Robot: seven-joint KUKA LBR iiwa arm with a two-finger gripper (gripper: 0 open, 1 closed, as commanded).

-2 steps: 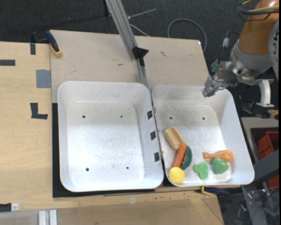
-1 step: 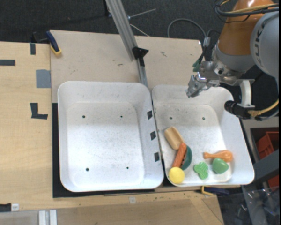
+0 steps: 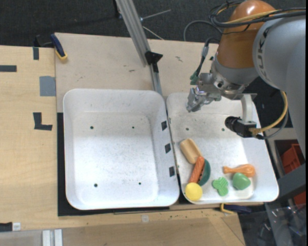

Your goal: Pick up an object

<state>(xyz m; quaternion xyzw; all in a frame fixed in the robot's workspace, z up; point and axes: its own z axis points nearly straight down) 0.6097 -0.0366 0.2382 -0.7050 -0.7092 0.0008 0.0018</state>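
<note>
Two bins: left bin (image 3: 113, 147) is smooth white plastic, right bin (image 3: 215, 122) has the toys at its near end. Bread roll (image 3: 190, 149) looks light, stiff, matte; I'd pinch across its short width. Carrot (image 3: 197, 169) thin, lemon (image 3: 193, 191) round, likely slippery. Green bits (image 3: 231, 183) small. My gripper (image 3: 196, 100) hovers over the far end, holding nothing; can't tell its opening.

The arm (image 3: 277, 40) was smooth grey with a glossy orange band (image 3: 244, 27). Black and yellow cables (image 3: 277, 119) looped beside its metallic wrist.
</note>
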